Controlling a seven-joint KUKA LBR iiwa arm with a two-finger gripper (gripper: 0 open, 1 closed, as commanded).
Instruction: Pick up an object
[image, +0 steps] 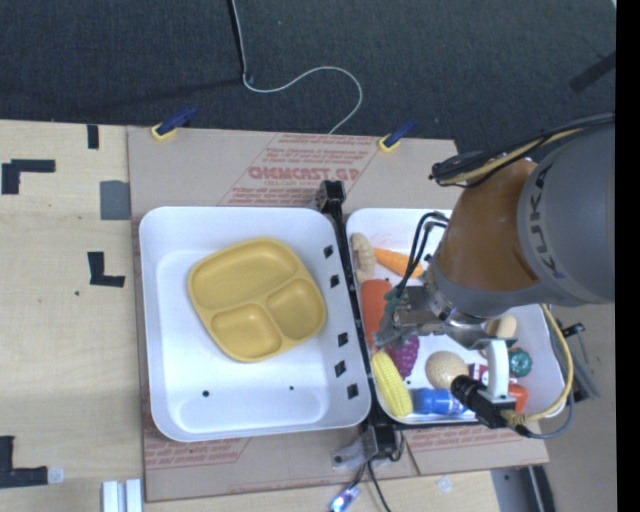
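Over right bin (545, 405), pincer (400, 322) hovers low, can't tell open or closed. Purple grapes (404, 354) sit right beneath it, corn (390, 384) just below, lying lengthwise along bin's left wall.

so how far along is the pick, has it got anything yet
Done: the arm has reached into the right bin. In hand: the gripper sits low over the toy food, near the purple grapes and corn. Left: no grasp is visible and nothing is lifted.
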